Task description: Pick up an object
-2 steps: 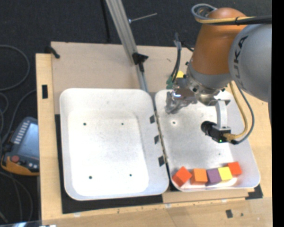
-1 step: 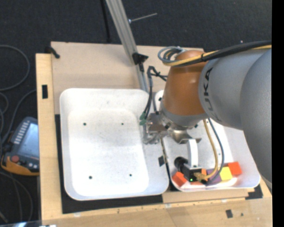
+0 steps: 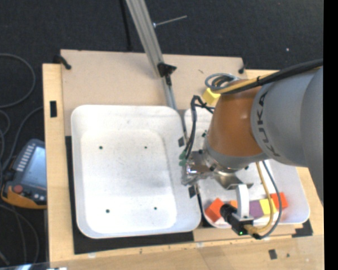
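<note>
My gripper hangs low over the left side of the right bin, close to the wall between the two bins. The grey arm with its orange band covers most of that bin. An orange block lies at the bin's front left, just in front of the gripper. To its right a purple and yellow piece and another orange piece lie near the front rim. I see nothing held by the gripper.
The left bin sits beside the right one on the wooden bench. A slanted metal rail rises behind the bins. Cables and a handheld pendant lie on the floor to the left.
</note>
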Available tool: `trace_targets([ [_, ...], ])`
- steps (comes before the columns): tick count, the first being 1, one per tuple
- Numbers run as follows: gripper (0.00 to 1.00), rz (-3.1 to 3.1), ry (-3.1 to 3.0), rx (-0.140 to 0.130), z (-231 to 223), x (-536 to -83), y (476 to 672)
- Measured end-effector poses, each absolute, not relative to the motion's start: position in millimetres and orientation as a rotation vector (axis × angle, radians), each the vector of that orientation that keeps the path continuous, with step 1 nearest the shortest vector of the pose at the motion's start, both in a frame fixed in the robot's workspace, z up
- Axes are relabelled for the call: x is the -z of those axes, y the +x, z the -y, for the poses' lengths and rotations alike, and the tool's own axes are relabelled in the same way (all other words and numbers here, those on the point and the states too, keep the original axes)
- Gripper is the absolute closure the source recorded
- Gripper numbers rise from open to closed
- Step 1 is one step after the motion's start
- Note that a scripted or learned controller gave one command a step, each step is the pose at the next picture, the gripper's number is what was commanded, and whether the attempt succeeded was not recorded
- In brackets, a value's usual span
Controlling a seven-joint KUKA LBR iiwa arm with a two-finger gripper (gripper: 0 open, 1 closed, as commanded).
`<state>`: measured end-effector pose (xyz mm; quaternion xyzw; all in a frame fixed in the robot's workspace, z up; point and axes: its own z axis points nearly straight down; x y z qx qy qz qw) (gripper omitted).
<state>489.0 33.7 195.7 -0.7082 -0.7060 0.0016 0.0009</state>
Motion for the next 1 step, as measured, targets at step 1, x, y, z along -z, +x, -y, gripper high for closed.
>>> trace_targets([
  [1,1.00,2.235,-2.212,0.013,-94.0,-267.0,485.3],
])
